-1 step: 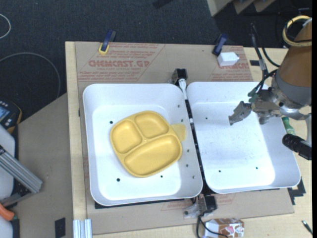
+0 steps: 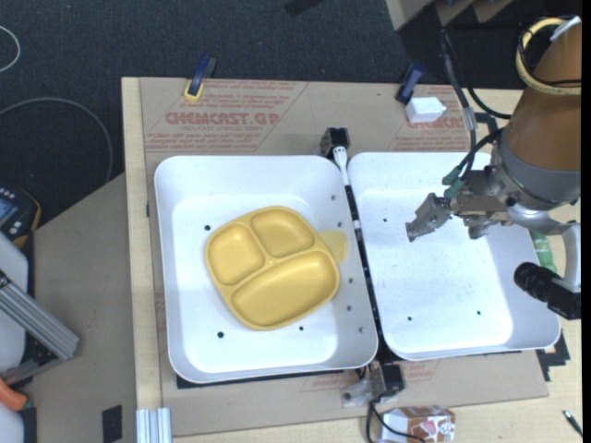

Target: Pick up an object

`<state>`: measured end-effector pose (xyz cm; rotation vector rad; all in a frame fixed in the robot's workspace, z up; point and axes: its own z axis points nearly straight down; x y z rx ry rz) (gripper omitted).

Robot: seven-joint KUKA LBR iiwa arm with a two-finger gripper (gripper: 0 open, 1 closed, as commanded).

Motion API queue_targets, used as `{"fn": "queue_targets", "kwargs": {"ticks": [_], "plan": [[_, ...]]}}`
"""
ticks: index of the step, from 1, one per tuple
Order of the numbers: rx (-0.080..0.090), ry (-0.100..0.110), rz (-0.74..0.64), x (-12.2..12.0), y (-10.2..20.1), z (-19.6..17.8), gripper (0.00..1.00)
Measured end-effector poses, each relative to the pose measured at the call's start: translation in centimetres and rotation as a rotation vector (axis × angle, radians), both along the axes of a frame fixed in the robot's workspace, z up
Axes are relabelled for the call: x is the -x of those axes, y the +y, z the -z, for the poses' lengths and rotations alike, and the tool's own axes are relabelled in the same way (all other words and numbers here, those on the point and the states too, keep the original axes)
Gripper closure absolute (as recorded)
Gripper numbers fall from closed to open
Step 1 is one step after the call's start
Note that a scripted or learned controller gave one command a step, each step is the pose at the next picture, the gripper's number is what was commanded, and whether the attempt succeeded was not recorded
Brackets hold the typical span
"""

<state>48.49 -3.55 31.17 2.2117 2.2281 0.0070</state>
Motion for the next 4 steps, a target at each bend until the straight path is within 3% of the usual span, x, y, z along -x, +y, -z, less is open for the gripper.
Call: {"fn": "queue_targets", "kwargs": {"ticks": [1,2,3,4], "plan": [[-0.002,-0.018,-0.002,-0.6,7.5,-18.6,0.00],[-0.001,-0.003,0.001,0.6,13.1,-22.6,0.00],[0.000,0.001,0.000,0.6,19.1,-22.2,0.00],[-0.001,-0.004,0.004,0.5,18.8,-23.4,1.00]]}}
